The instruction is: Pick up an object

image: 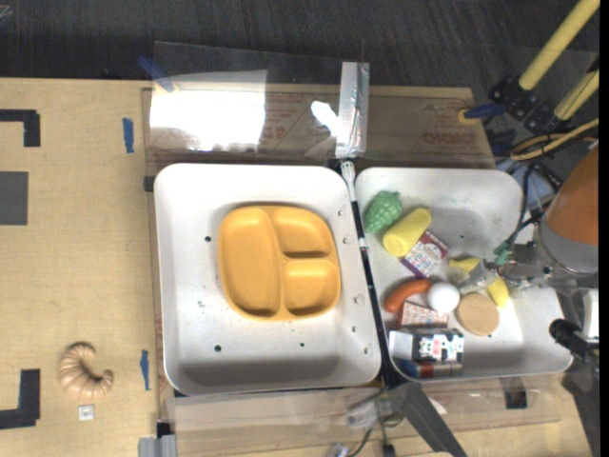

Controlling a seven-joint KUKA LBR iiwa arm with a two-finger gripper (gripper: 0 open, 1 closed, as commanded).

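Left white bin [181, 255] holding an orange three-compartment tray [280, 260]; croissant-shaped toy [86, 369] on the wooden bench [67, 255], well left of bin; clear plastic sheet [238, 112] behind bins

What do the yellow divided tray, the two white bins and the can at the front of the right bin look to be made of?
Divided tray: likely moulded plastic, matte yellow, with soft rounded compartment edges. White bins, left and right: probably thin formed plastic, semi-gloss, with rounded corners and faint sheen. Can: seemingly metal under a printed dark label, though too small to be sure.
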